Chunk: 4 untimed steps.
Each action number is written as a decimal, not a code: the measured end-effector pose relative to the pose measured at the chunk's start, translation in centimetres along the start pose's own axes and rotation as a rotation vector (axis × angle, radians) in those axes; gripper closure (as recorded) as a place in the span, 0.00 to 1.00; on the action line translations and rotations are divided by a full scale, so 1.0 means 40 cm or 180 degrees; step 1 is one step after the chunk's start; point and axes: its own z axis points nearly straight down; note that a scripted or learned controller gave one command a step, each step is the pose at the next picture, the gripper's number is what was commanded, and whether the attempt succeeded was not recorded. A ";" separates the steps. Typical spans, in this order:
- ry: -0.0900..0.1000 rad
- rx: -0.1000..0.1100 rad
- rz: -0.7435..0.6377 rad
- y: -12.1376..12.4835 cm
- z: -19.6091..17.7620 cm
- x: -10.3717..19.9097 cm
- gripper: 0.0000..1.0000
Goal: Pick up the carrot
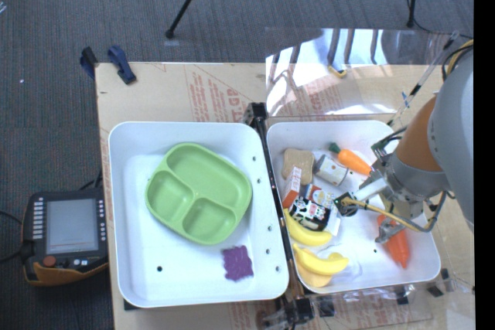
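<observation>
Standing here, I lose the grey arm [458, 116] where it runs off the frame at 3 o'clock, and its bulk covers the 3 o'clock wall of the right shallow white bin [325, 122]. The hand [388, 222] is largely buried under the wrist. An orange tapered piece [398, 250] at that bin's 4 o'clock has its upper end covered. The print on the small black-and-white carton [313, 211] is too fine to read.

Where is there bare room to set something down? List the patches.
Left bin: bare floor left of the purple piece, below the green plate, and along the far wall above it. Right bin: a small patch right of the bananas. Crowded from the carrot down to the bananas.
</observation>
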 end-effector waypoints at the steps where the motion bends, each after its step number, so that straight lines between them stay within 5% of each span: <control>1: 0.0005 -0.0008 0.0305 0.039 -0.003 0.158 0.00; 2: -0.0017 0.0005 0.0285 0.034 -0.023 0.157 1.00; 3: -0.0004 -0.0006 -0.0234 0.118 -0.002 0.081 1.00; 4: 0.0000 0.0003 -0.0339 -0.061 0.000 0.143 1.00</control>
